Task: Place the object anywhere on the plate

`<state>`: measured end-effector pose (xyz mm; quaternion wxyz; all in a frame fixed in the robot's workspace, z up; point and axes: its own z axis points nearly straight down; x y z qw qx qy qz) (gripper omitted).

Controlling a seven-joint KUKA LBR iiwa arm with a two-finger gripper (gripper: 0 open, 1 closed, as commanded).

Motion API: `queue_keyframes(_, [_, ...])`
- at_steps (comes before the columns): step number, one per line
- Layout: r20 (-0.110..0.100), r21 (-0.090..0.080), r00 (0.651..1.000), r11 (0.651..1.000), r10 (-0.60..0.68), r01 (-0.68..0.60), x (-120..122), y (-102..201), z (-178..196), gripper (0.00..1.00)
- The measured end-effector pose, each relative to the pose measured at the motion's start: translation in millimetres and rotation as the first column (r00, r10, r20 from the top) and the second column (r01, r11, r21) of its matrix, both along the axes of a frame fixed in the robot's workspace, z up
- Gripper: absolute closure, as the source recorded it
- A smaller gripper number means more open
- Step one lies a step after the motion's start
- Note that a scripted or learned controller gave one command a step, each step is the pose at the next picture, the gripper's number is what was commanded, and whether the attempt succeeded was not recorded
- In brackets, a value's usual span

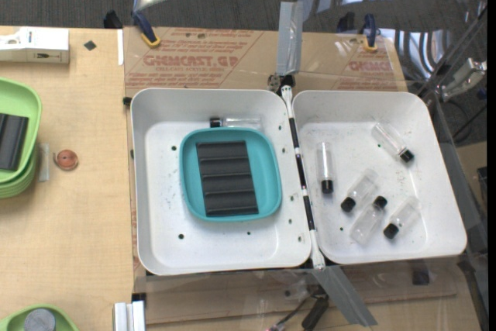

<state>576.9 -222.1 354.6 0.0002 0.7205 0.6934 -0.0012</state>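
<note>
Wooden bench (77,244), two bins; pincer state: cannot tell. Vials (325,167) lie flat, right bin (434,244); pinch one across its middle, carry to teal plate (267,167).

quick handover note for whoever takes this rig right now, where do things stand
Teal plate sits in the left bin with a black ridged insert on it.
One vial lies just behind the plate, off it.
Five vials, such as, lie loose in the right bin.
Done: no vial on the plate.
Left: pick a vial and set it on the plate.
</note>
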Motion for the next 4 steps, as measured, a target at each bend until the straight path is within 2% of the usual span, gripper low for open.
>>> queue_keyframes(1, [-0.001,-0.001,0.979,0.979,-0.202,0.202,72,9,86,0.00])
queue_keyframes(2, [-0.002,0.000,0.979,0.979,-0.202,0.202,72,9,85,0.00])
queue_keyframes(3, [0.000,0.000,1.000,1.000,0.007,-0.007,83,8,86,0.00])
queue_keyframes(4, [0.000,0.001,0.949,0.949,0.316,-0.316,83,9,86,0.00])
